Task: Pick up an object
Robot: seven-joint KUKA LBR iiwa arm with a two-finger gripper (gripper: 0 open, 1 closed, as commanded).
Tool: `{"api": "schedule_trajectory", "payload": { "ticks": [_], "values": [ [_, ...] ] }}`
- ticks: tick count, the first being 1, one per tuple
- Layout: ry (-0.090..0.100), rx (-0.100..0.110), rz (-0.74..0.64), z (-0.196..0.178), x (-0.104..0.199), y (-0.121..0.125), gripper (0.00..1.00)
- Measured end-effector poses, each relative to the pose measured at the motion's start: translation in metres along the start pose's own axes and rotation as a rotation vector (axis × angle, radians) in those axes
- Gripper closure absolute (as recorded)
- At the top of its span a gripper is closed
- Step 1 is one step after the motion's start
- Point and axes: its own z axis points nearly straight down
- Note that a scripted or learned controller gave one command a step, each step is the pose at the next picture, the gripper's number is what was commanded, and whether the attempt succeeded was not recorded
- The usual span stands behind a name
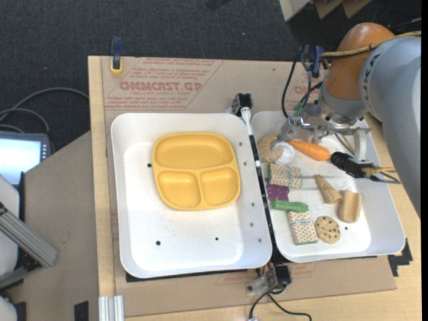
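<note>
Two shallow white bins [127, 199] sit on the desk [100, 99]; an orange plastic carrot [310, 150] lies at 12 o'clock in the right one. End effector [326, 127] hovers just above it, can't tell its grip state.

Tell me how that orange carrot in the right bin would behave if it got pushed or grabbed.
The carrot is tapered and round, so it would likely roll or swing in an arc when pushed. Its smooth skin suggests it may slip from a pinch. It looks like a stiff toy, probably light.
</note>
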Motion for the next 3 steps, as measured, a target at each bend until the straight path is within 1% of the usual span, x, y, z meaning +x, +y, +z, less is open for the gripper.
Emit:
{"api": "schedule_trajectory", "payload": {
  "ticks": [1, 2, 3],
  "values": [
    [-0.005, -0.006, 0.008, 0.0, -0.068, -0.005, 0.0],
    [-0.005, -0.009, 0.003, -0.011, -0.065, -0.003, 1.0],
    [0.0, 0.002, -0.002, 0.0, 0.027, -0.039, 1.0]
  ]
}}
